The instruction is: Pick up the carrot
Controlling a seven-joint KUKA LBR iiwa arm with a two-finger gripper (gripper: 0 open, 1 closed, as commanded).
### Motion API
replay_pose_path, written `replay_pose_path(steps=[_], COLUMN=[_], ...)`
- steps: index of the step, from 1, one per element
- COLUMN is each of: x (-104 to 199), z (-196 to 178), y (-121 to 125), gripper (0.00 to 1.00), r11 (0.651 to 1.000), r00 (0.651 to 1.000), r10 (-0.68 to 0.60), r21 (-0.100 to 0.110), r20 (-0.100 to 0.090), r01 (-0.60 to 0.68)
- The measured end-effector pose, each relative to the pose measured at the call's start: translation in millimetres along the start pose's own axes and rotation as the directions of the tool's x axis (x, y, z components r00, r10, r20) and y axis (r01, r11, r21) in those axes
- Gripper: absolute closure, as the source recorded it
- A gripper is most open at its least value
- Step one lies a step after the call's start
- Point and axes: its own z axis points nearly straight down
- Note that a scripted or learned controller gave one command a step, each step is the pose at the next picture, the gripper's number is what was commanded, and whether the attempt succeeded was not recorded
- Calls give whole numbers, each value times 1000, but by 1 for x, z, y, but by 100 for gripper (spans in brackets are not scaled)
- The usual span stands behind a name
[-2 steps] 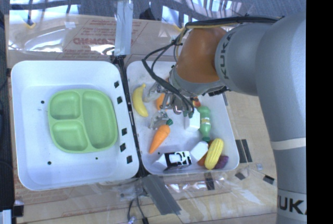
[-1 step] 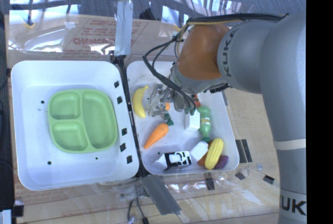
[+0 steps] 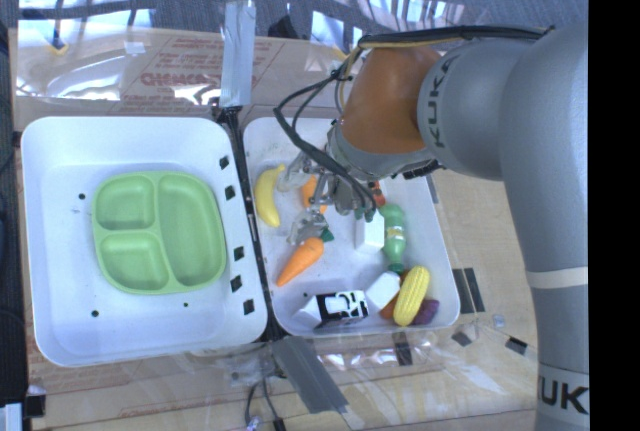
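Note:
The carrot (image 3: 300, 261), orange with a green top, lies tilted on the floor of the right bin (image 3: 440, 249), near its left wall. My gripper (image 3: 312, 209) hangs just above the carrot's green end, under the orange wrist band. Its metal fingers (image 3: 305, 229) point down toward the carrot's top, and nothing shows between them. The arm hides the upper middle of the right bin.
A yellow banana (image 3: 268, 196) lies left of the gripper. A green bottle (image 3: 394, 235), a corn cob (image 3: 412, 295), a black-and-white box (image 3: 340, 306) and a purple item (image 3: 430, 311) crowd the bin's lower right. The left bin (image 3: 60, 299) holds a green divided plate (image 3: 160, 231).

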Motion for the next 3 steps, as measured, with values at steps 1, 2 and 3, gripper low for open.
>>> replay_pose_path(steps=[1, 2, 3], x=[-1, -1, -3], z=[-11, -11, -21], y=[2, 2, 4], gripper=[100, 0, 100], r11=[1000, 1000, 1000], r00=[1000, 1000, 1000], r10=[-9, -10, -17], r21=[0, 0, 1], r20=[2, 2, 6], r01=[9, 10, 17])
